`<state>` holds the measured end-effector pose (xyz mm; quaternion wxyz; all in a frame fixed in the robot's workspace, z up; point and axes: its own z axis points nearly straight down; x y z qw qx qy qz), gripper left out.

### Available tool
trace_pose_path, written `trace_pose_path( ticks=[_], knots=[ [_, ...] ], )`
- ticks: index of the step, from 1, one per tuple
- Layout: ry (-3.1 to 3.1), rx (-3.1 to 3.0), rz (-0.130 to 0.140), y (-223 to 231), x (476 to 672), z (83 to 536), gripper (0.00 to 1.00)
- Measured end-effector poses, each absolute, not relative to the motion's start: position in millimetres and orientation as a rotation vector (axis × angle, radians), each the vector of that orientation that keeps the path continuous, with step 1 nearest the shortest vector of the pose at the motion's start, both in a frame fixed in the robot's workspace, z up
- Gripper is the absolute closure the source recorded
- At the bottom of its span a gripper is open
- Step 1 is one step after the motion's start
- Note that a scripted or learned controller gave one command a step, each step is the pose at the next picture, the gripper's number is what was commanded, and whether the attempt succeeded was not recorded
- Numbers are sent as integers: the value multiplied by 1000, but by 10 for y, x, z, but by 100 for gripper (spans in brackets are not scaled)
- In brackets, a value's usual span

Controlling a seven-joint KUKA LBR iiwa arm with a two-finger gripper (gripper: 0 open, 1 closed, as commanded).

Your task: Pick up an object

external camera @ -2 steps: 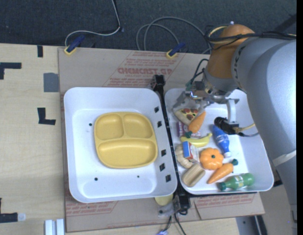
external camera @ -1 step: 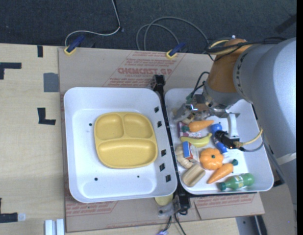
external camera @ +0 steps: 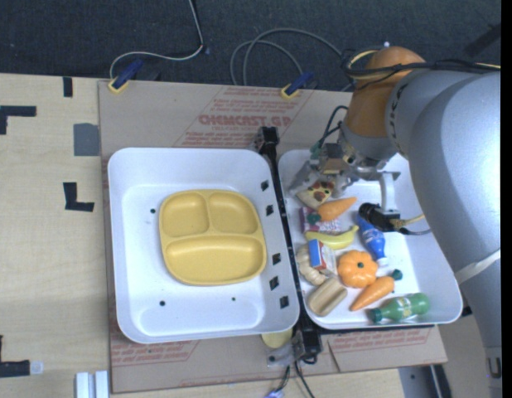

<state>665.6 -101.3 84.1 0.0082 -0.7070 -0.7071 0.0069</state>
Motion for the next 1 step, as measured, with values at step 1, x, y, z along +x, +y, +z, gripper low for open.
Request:
trace_pose_path(
  ticks=[1],
  knots=[
    [-2208,-2210,21,-1008,6645,931,100]
  ],
)
